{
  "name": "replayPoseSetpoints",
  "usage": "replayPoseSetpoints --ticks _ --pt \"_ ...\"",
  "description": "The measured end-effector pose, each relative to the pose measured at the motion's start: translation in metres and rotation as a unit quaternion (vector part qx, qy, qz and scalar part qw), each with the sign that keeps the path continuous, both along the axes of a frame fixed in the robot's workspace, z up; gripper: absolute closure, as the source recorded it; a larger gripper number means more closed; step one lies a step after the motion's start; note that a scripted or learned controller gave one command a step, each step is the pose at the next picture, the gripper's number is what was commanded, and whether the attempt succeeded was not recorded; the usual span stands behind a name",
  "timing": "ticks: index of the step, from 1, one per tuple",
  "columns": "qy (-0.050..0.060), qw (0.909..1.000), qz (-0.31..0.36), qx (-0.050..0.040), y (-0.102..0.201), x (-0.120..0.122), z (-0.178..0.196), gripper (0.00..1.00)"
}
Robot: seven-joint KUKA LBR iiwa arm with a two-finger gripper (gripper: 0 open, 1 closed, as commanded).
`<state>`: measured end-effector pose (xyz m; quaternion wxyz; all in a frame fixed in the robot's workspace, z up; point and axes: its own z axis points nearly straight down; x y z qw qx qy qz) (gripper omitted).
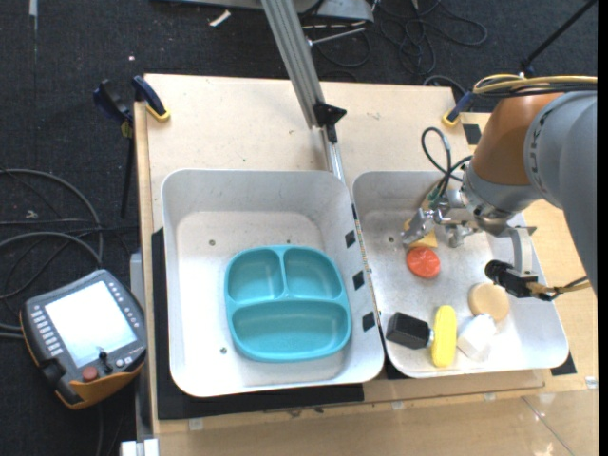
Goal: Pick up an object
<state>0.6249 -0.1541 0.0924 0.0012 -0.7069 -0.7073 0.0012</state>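
In the right bin (541,345) lie a red round object (424,262), a small yellow piece (427,241) just behind it, a black block (407,331), a long yellow object (444,335), a white lump (477,336) and a tan disc (489,300). My gripper (433,228) hangs low over the bin's back half, just above the red object and the yellow piece. It is open, its metal fingers spread to either side, and nothing is gripped between them.
The left bin (190,207) holds a teal divided plate (285,302). A slanted metal pole (296,50) rises behind the wall where the bins meet. A teach pendant (81,335) lies on the floor at the left.
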Motion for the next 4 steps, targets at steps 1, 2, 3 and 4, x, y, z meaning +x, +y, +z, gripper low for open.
replayPoseSetpoints --ticks 1,2,3,4 --pt "-0.002 1.0 0.0 -0.0004 0.0 0.001 0.013 1.0" --pt "-0.005 1.0 0.001 -0.0007 0.0 0.01 0.059 1.0" --pt "-0.006 1.0 0.001 -0.001 0.003 0.007 0.122 1.0" --pt "-0.004 1.0 0.001 -0.0006 0.003 0.008 0.155 1.0"
